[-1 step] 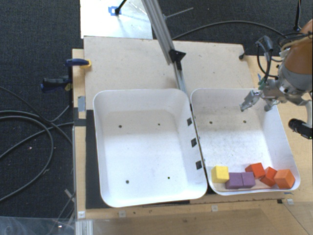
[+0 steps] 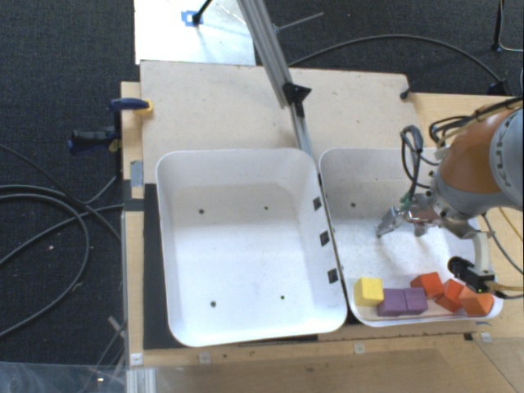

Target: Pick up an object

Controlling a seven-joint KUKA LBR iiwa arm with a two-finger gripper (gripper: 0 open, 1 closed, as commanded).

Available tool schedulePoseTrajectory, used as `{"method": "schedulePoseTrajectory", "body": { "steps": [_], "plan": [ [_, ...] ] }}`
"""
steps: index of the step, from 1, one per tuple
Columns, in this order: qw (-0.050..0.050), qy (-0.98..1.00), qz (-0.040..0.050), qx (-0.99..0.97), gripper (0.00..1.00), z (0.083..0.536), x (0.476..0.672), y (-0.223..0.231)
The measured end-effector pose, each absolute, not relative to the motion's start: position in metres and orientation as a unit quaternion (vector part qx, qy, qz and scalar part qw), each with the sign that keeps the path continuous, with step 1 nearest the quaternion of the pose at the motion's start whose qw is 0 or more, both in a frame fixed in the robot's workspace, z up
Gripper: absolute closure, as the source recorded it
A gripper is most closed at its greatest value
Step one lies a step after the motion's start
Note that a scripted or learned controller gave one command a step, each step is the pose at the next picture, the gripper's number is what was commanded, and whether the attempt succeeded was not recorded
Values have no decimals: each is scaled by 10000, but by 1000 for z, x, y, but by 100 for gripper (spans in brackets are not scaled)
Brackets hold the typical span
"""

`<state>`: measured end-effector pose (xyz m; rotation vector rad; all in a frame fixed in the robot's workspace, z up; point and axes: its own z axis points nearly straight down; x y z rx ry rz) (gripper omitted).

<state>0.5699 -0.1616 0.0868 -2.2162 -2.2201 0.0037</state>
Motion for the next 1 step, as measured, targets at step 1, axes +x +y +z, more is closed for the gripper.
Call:
{"method": "schedulePoseTrajectory", "body": {
  "steps": [1],
  "plan": [
    [-47,-7096,-22,-7046,0,92,645,-191]
  ]
}}
